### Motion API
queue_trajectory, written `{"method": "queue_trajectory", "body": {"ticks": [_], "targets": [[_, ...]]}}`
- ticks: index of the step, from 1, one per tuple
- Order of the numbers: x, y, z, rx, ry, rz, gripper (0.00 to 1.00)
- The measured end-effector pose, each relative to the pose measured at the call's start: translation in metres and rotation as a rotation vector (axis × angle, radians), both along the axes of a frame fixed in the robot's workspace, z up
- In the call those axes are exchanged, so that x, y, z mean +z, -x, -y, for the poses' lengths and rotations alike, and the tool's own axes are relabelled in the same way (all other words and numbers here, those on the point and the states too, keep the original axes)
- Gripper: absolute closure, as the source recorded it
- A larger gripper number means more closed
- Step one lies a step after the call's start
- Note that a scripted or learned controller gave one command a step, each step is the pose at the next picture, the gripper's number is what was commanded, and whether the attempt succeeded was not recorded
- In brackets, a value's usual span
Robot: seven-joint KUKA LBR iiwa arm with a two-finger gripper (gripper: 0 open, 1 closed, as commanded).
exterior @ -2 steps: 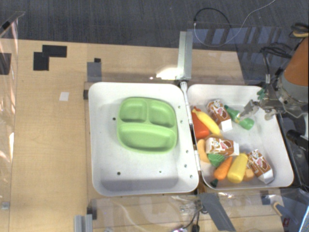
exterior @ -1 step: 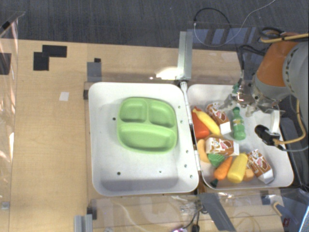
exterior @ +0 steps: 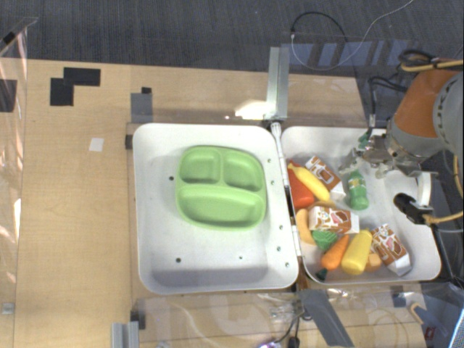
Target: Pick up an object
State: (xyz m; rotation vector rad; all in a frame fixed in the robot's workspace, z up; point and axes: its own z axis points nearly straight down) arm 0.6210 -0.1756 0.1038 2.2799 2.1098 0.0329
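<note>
White, both shallow bins: left bin [exterior: 156,267] and right bin [exterior: 428,263]. Pale lime green, plain and unpatterned, on the sectioned tray [exterior: 220,187] in the left one. Grey on the arm [exterior: 453,114], with an orange band [exterior: 419,107]. Yellow on the banana [exterior: 313,185], beside a red-orange piece [exterior: 299,192]. Green on the small bottle [exterior: 357,195]. Brown, white and red print on the carton [exterior: 322,170], on another carton [exterior: 392,248], and on the packet [exterior: 332,221], there with a touch of green. Orange on the carrot [exterior: 334,253]; mustard yellow on the bottle [exterior: 357,252]. Light tan wood across the bench [exterior: 72,230], marked with black squares [exterior: 72,84]. Dark grey weave on the floor [exterior: 181,20].
</note>
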Motion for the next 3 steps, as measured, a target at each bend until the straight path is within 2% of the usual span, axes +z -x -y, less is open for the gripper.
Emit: {"method": "queue_trajectory", "body": {"ticks": [1, 2, 3], "targets": [[-0.015, 0.009, -0.026, 0.036, -0.007, -0.029, 0.00], [-0.003, 0.007, -0.028, 0.039, -0.009, -0.023, 1.00], [0.103, 0.001, -0.087, 0.094, -0.009, -0.033, 1.00]]}}
